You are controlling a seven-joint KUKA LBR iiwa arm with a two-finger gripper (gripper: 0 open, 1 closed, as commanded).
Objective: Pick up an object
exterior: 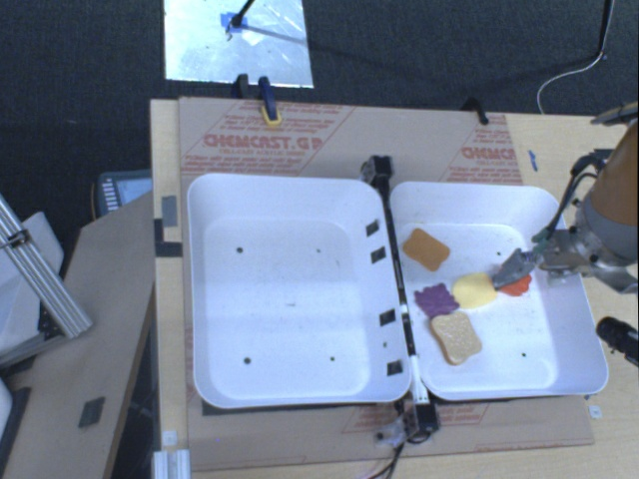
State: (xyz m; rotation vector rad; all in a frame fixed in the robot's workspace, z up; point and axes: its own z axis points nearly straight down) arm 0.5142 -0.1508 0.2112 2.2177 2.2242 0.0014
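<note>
The right bin [559, 367] holds several small toy foods. An orange-brown piece [426, 248] lies near its left wall. Below it sit a purple piece [435, 298], a yellow lump [474, 290] and a tan bread slice [456, 337]. A red piece [516, 286] lies just right of the yellow lump. My gripper [511, 267] comes in from the right and hangs low over the red piece, its tip partly covering it and close to the yellow lump's right side. Nothing is visibly lifted.
The left bin [215, 297] sits beside the right one, with a black-clipped divider [391, 267] between them. Both rest on a cardboard sheet [300, 138]. A cable loops at the upper right, and a shiny plate [238, 28] lies behind the bench.
</note>
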